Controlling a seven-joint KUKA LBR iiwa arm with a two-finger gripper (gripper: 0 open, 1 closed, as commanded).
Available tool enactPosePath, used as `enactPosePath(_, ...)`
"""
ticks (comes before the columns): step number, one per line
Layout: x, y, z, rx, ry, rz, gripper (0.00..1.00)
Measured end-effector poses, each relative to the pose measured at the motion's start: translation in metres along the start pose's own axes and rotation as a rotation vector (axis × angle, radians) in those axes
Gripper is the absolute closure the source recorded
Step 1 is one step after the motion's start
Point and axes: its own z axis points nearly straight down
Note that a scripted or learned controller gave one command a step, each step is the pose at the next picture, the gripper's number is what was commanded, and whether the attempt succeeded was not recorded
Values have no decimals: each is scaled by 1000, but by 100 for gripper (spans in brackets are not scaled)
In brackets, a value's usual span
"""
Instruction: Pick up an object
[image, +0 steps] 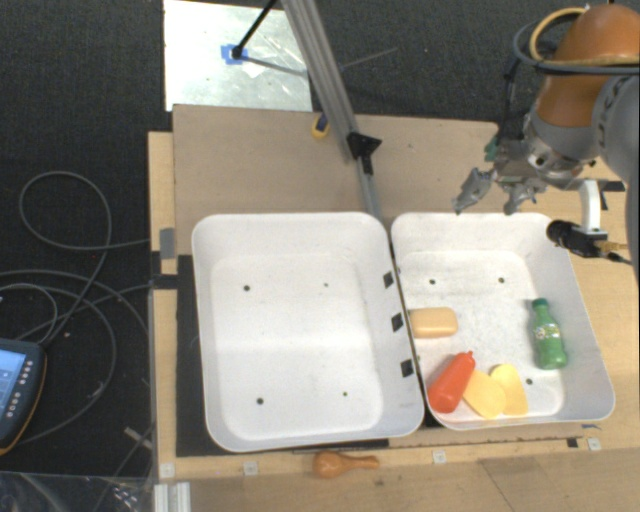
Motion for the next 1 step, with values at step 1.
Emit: enactPosePath(1, -4, 2, 62, 3, 0, 4, 0)
